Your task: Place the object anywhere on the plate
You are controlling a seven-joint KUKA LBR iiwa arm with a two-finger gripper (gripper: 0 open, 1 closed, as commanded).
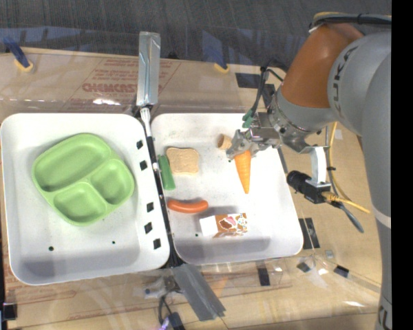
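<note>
Two shallow white bins sit side by side on the surface point(69, 74). The left bin point(27, 253) carries one green plate point(82, 177) with three compartments, lying toward the bin's upper left. The right bin point(275, 239) carries the loose things, counted: one orange carrot point(244, 172), one slice of toast point(184, 161), one green stick-shaped piece point(167, 172) lying just beside the toast's left edge, one red-orange sausage point(188, 205) below the toast, one small printed packet point(224, 225) near the bin's lower middle, and one small tan lump point(221, 141) near the bin's upper middle. The carrot lies in the right part of that bin, wide end up and point down, well apart from the plate, with the toast, the green piece and the ridge where the two bins meet all lying between them. The grey arm point(358, 74) with its orange band reaches in from the right, and the pincer point(246, 141) sits right over the carrot's wide end, just beside the tan lump. Whether its fingers are apart, together or clamped on the carrot cannot be told from this slant, since the wrist hides the tips. A black cable connector point(299, 183) hangs off the arm just right of the carrot.
</note>
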